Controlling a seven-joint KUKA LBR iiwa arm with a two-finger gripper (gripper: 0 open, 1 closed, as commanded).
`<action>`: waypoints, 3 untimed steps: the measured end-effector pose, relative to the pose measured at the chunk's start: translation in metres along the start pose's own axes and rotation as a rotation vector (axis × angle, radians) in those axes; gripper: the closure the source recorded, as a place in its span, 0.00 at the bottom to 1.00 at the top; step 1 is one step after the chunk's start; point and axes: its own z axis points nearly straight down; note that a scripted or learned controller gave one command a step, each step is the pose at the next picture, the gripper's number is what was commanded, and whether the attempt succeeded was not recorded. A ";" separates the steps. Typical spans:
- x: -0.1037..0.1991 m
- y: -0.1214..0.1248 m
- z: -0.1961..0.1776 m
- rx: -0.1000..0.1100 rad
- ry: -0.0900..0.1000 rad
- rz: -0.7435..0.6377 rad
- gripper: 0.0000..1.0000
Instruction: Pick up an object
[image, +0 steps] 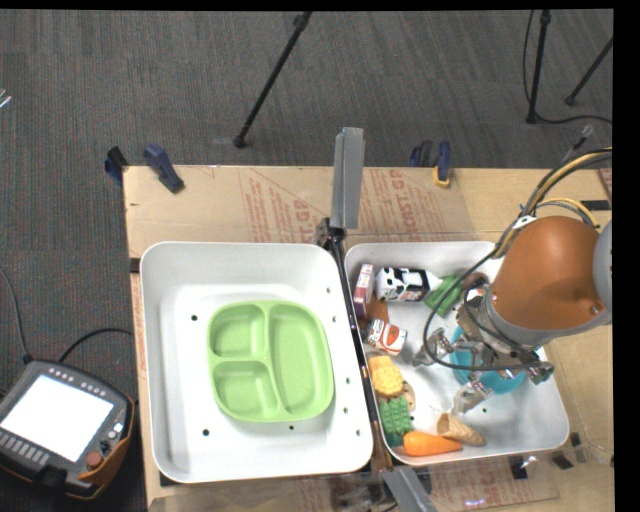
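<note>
We are looking down on a cardboard-topped bench (250, 200) carrying two white bins side by side. The left bin (170, 300) is holding a green divided plate (270, 360), lying flat near its middle. The right bin (540, 425) is holding the loose objects. Along its left wall, going from back to front edge, we are seeing a small pink-and-white carton (363, 280), a red-and-white packet (386, 337), a yellow corn cob (385, 377) and a green bumpy piece (396, 413). A carrot (432, 444) is lying at the front edge, just beside an ice-cream cone (460, 429). A black-and-white cow toy (404, 284) is sitting near the back edge, with a green item (446, 291) next to it, partly hidden by the arm.

The arm is reaching in over the right bin's right half, its orange band (545, 275) covering much of that side. The gripper (482, 375) is hanging low over the bin's middle, above something blue (500, 380). We cannot tell how far apart its jaws are, or whether they are gripping anything; the wrist is blocking that.

A tablet controller (55, 425) is lying on the floor beyond the bench's left edge.
</note>
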 end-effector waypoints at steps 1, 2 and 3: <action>-0.020 0.043 -0.006 0.023 -0.003 -0.011 0.00; -0.025 0.040 -0.004 0.017 -0.002 0.044 0.00; 0.007 -0.027 0.000 -0.001 -0.001 0.087 0.00</action>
